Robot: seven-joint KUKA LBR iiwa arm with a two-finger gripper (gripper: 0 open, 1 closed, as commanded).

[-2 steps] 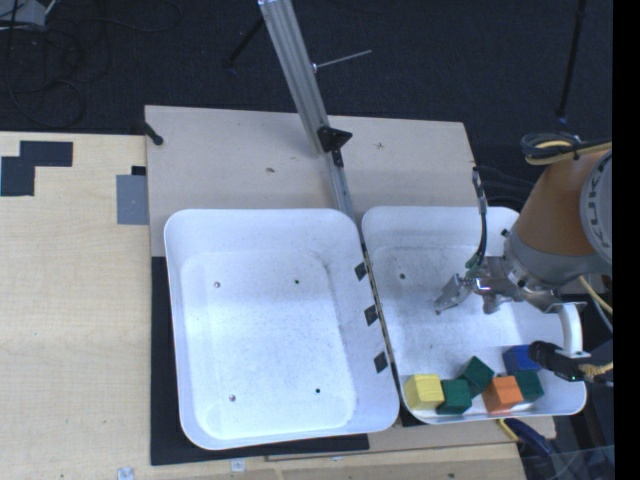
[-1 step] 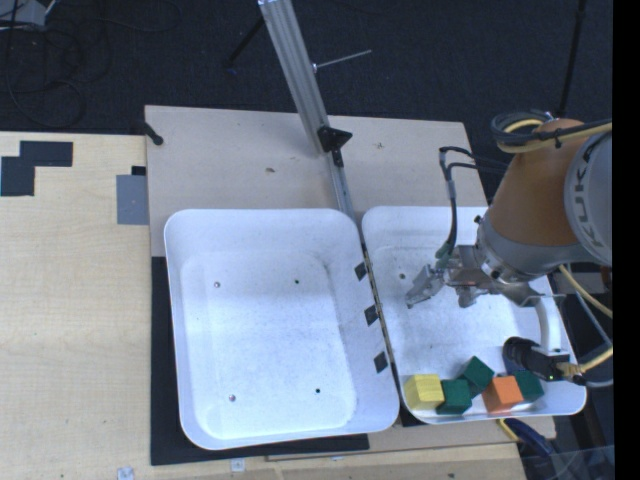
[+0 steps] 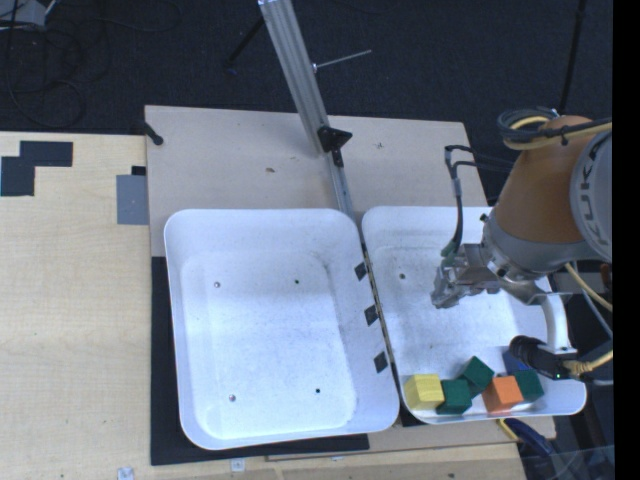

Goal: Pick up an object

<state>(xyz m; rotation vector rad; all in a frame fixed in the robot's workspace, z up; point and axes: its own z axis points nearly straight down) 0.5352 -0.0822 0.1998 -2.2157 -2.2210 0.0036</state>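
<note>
My gripper (image 3: 447,290) hung over the right bin (image 3: 420,238) — grip state unclear — with the blocks (image 3: 470,388) clustered below it, probably my target.

Robotics lab or test cell. Evidence: grey industrial arm with orange band (image 3: 545,193) reaching over a pale wooden table (image 3: 70,298); two shallow white plastic bins (image 3: 190,268) set side by side on a black mat; slanted aluminium extrusion post (image 3: 300,78) bolted behind them; loose black cables (image 3: 40,58) on dark carpet; small coloured blocks (image 3: 470,388) as test pieces.
</note>
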